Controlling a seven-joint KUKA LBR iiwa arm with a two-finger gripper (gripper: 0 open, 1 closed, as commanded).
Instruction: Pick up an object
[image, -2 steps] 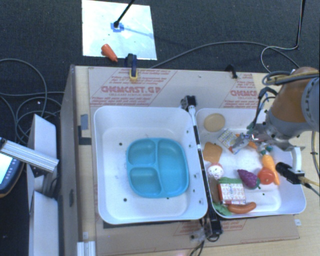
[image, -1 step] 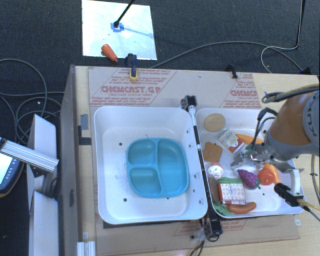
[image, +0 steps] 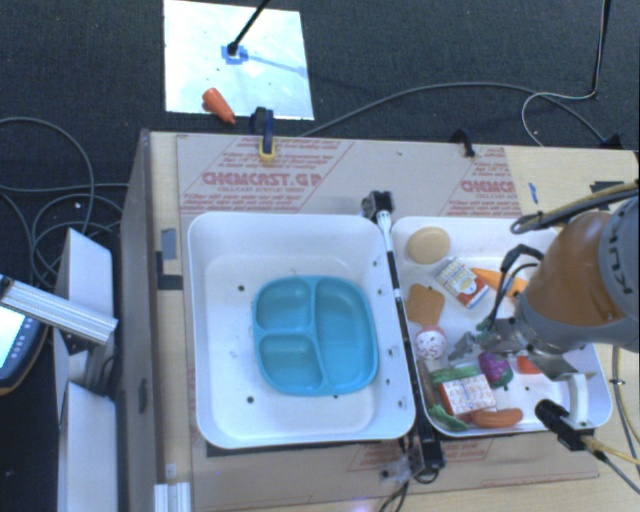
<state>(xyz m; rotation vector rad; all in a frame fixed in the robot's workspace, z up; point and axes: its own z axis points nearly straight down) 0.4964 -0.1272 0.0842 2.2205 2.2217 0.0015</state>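
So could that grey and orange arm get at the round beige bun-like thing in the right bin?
Probably yes. The round beige bun-like thing lies uncovered in the right white bin's far corner, nothing stacked on it, and the arm already hangs over that bin.

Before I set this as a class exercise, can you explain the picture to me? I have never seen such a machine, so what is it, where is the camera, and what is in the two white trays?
The camera sits above a bench, looking down at a slant. The grey and orange shape at the right is a robot arm; it reaches over the right bin. Its pincer is down among the toys there, and I cannot tell whether it grips anything.

The left bin holds a blue divided plate. The right bin holds small toy foods: a beige round piece, a brown cookie-like piece, a small printed box, a purple piece and a red sausage-like piece.
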